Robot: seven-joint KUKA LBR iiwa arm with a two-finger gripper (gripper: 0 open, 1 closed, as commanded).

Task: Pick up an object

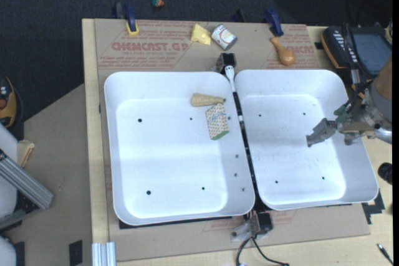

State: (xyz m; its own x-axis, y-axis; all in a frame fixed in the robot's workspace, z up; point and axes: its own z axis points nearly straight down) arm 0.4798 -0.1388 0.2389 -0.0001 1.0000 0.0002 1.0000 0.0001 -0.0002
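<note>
Gripper hangs over right bin, frame right; finger state unclear, nothing visibly held. Packet and tan roll sit in left bin, upper right part (near divider). Targets lie well left of gripper; packet long axis roughly vertical in frame.

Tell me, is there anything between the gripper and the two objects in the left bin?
Nothing loose lies between. The gripper hangs over the right bin; the tan piece and patterned packet lie in the left bin. Only the bins' adjoining rims run across that path.
</note>
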